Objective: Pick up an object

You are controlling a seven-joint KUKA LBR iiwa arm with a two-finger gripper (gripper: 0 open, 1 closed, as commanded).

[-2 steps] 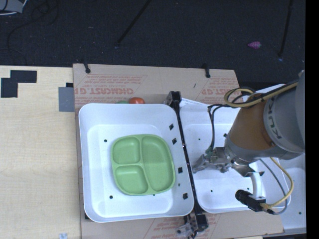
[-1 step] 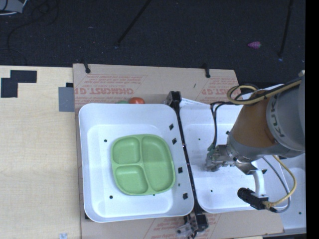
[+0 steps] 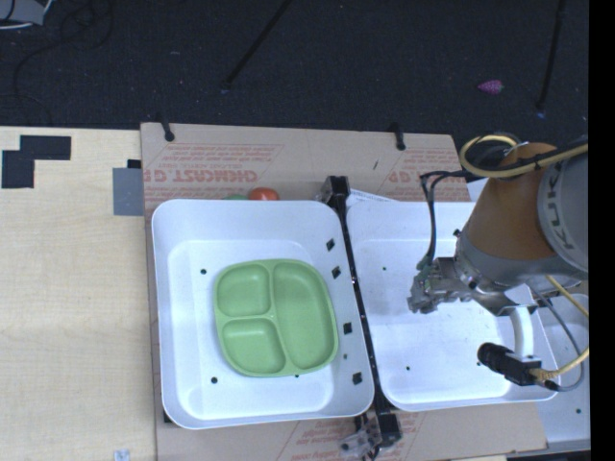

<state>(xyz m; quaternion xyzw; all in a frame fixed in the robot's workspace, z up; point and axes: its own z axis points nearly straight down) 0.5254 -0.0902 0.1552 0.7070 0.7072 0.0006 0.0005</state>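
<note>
The gripper (image 3: 430, 291) hangs low over the right shallow white bin (image 3: 452, 392); whether it is spread or pressed together I cannot tell, and nothing shows in its grasp. The likeliest object, a green three-compartment plastic plate (image 3: 276, 316), lies flat well to its left, across the divider in the left white bin (image 3: 183, 257). A small red-orange object (image 3: 263, 195) sits beyond that bin's far rim.

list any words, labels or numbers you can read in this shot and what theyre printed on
Red print on the cardboard sheet behind the bins: it appears upside down and mirrored from this view, too blurred to read with confidence.
Red print on the cardboard strip at the near edge, below the left bin: too small and blurred to read.
The green divided plate, the right bin and the arm show no readable text.
</note>
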